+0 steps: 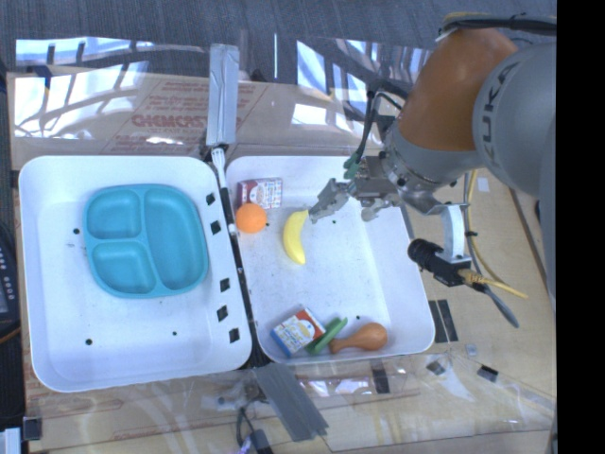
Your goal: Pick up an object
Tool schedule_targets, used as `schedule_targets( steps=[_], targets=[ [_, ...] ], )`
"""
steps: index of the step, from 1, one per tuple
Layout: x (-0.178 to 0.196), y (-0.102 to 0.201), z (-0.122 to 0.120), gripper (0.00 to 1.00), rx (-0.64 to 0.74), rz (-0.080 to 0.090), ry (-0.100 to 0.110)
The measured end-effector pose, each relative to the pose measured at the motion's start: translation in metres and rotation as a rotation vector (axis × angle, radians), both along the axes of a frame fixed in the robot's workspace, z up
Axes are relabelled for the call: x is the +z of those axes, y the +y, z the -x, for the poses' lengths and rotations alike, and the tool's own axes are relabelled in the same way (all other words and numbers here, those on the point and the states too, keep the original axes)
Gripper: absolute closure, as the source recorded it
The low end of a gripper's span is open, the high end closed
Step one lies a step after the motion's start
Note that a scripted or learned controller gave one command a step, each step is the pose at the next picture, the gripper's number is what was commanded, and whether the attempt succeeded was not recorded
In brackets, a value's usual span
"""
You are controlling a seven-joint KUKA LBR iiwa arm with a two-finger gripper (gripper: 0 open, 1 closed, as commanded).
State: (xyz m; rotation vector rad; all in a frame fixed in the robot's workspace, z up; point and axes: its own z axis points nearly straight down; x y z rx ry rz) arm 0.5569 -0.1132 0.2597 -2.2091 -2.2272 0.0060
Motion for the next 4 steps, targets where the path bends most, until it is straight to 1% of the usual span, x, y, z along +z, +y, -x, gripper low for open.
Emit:
schedule_targets(
  steps=[1, 2, 3, 4],
  targets=[
    [-0.146, -0.008, -0.027, 0.0, 0.004, 0.0, 0.004],
    [-0.169, -0.012, -0.025, 0.0, 0.025, 0.0, -0.001],
    [-0.159, -0.012, -0.025, 1.0, 0.031, 0.0, 0.002],
    [-0.037, 0.035, -0.046, 1.0, -0.04, 0.0, -0.007]
  ],
)
